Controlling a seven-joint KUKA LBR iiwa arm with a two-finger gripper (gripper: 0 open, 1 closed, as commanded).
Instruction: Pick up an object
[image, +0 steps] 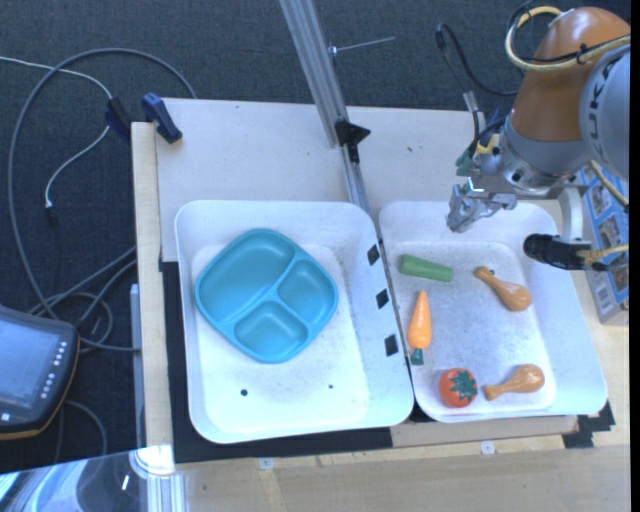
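Hovering over the back of the right bin (590, 385) right now, gripper (467, 215) empty as far as can be seen. Honestly can't tell from up here whether the jaws are spread or pressed together, too small and blurry.

Closest target looks like the cucumber (426, 268), just in front of and below the gripper. Probably best to drop straight down and close across its short width, not along its length.

Carrot (420, 320) sits just beside it toward the front, so better to stay centred and avoid nudging that. Drumstick (503, 288) lies off to the right, apart. Tomato (458, 387) and second drumstick (517, 381) near the front rim, well out of the way.

Decent open floor around the cucumber. Left bin wall close-ish, so lift straight up. Blue plate (265, 294) in the other bin, no concern.
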